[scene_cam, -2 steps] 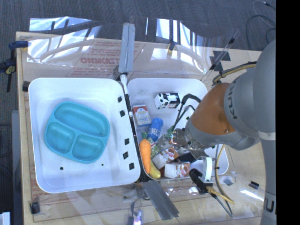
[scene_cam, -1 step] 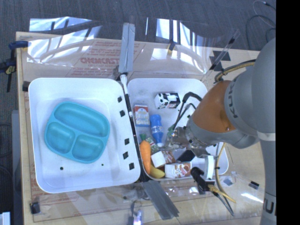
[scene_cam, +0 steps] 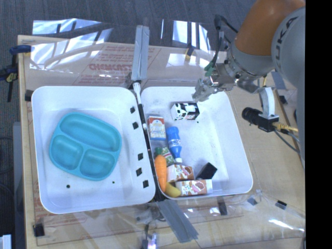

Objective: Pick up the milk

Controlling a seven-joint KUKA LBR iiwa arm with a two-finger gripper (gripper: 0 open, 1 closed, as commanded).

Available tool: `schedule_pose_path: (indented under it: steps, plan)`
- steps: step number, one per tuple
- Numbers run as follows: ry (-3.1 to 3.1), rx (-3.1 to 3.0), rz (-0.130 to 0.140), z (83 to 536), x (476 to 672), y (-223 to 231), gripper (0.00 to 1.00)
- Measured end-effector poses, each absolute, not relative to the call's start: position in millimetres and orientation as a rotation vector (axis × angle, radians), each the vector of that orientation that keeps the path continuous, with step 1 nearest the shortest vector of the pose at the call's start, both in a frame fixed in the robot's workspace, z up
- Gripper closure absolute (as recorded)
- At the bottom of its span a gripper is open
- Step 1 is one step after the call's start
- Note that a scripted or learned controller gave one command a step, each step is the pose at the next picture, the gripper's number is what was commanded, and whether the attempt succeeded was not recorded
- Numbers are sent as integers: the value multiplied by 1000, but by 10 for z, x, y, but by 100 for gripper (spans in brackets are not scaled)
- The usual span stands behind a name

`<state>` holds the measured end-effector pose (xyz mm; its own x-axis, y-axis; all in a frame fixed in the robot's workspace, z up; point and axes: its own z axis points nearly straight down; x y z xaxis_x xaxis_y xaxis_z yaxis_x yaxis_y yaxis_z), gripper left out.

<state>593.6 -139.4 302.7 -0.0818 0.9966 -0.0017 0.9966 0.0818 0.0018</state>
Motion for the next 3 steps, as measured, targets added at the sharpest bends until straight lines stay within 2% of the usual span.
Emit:
schedule_pose_path:
  steps: [1, 2, 3]
  plan:
    - [2310, 2127, -1, 3022, 5935, -1391, 0]
    - [2490, 1925, -5, 2164, 6405, -1591, 0]
    - [2583, 1752, 13, 1181, 6587, -1857, 0]
